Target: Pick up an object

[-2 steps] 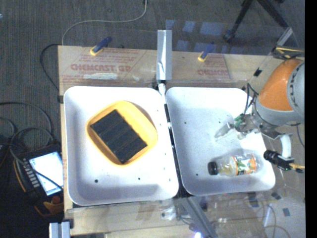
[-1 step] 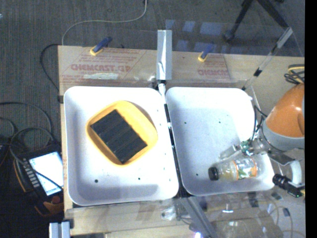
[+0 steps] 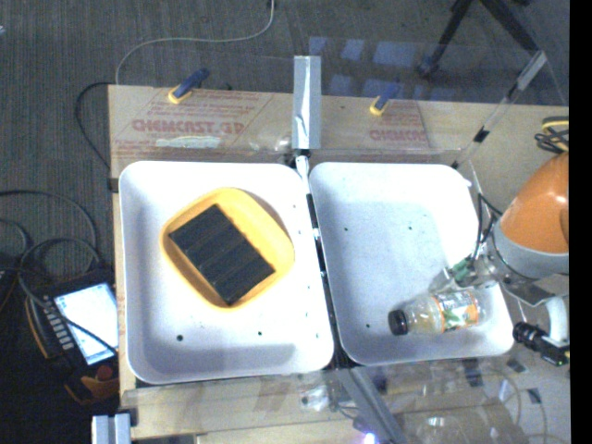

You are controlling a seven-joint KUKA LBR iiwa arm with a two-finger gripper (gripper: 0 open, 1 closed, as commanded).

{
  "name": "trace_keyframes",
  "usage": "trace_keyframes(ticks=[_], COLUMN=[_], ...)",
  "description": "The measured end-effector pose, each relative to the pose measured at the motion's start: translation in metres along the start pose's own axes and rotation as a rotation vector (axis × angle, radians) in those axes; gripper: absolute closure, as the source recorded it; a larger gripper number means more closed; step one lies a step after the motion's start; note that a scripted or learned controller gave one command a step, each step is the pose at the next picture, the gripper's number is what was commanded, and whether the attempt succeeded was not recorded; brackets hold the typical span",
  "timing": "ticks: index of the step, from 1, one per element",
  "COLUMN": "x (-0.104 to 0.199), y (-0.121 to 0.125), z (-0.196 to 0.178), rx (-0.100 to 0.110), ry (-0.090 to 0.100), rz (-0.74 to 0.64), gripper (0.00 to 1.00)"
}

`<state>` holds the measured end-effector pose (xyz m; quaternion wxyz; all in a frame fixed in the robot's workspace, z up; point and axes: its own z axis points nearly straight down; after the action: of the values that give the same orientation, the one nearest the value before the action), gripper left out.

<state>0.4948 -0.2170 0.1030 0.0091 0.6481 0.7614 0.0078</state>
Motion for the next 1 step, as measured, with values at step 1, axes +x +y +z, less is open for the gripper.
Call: trace_keyframes(ticks=[1], x=[-0.0097], y=[0.0170], z=[0.0099], rx=[0.012], ry=[-0.001], rz=[0.017], gripper=[1.00])
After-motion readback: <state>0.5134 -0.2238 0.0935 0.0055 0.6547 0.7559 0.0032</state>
